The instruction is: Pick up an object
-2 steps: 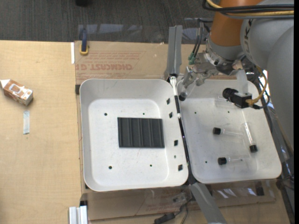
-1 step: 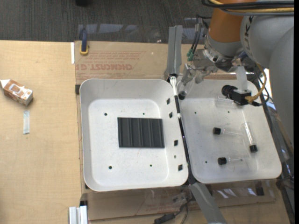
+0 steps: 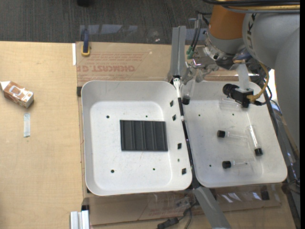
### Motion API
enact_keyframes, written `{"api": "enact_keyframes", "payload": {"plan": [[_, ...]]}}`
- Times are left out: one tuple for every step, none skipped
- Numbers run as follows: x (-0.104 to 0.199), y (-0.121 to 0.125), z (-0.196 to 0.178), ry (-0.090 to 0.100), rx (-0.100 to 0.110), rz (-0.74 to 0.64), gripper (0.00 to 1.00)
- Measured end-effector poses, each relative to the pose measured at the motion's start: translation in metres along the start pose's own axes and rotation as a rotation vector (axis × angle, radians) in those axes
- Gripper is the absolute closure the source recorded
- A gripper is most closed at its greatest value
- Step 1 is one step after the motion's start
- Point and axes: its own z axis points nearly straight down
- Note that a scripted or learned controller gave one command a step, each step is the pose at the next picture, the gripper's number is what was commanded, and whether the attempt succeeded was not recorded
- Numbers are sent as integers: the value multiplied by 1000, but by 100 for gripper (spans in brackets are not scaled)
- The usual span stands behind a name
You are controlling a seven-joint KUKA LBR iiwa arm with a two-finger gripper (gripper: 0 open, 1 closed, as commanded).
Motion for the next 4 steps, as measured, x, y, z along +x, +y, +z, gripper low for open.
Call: {"api": "enact_keyframes", "payload": {"plan": [[25, 4, 11, 2, 4, 63, 100], [25, 4, 3, 0, 5, 62, 100], [24, 4, -5, -2, 7, 60, 100], [23, 4, -13, -4, 10, 59, 100]]}}
